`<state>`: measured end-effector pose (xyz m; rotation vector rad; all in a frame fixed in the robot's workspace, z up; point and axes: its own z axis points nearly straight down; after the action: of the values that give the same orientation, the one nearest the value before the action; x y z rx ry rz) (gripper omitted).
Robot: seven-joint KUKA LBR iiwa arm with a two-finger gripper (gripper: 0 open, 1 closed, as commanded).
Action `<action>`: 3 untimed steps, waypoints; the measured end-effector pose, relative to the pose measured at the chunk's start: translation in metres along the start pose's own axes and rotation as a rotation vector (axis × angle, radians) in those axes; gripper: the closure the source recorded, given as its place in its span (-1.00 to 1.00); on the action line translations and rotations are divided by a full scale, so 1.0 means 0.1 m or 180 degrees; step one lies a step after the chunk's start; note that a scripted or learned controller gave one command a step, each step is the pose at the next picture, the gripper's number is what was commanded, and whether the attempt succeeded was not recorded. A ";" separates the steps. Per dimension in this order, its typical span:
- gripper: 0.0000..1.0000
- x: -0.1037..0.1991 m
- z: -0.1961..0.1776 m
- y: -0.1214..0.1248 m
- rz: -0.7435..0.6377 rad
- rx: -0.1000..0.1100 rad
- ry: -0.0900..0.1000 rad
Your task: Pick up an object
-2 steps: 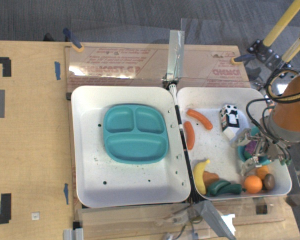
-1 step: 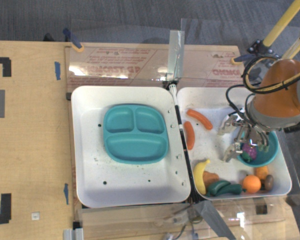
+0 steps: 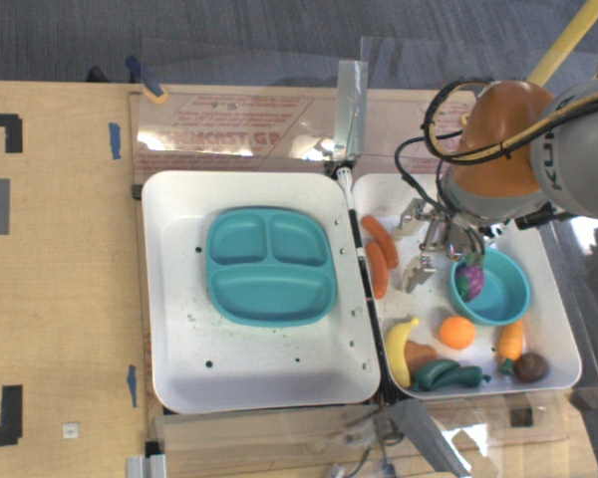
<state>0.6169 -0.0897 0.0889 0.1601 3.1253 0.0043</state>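
My gripper (image 3: 431,250) hangs low over the right bin (image 3: 558,312), in its upper middle. It sits between the orange sausages (image 3: 379,249) on its left and the blue bowl (image 3: 493,289) on its right. A purple item (image 3: 469,281) lies in the bowl, just right of the gripper. I see nothing clearly held. Nearer the front of the bin lie a banana (image 3: 399,347), an orange (image 3: 456,332), a green vegetable (image 3: 448,374), a small carrot (image 3: 511,342) and a brown item (image 3: 530,367).
A teal divided plate (image 3: 271,267) rests in the middle of the left bin (image 3: 169,307). A raised divider (image 3: 354,257) separates the two bins. The orange-banded arm (image 3: 498,142) and its black cables cover the right bin's back corner.
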 end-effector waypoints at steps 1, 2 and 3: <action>-1.00 0.79 -0.02 -0.36 0.0439 0.0010 0.0008; -1.00 0.98 -0.02 -0.61 0.0718 -0.0020 0.0002; -1.00 0.27 0.00 -0.77 0.0901 -0.0030 0.0004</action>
<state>0.5825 -0.1633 0.0884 0.5995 3.0729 0.0217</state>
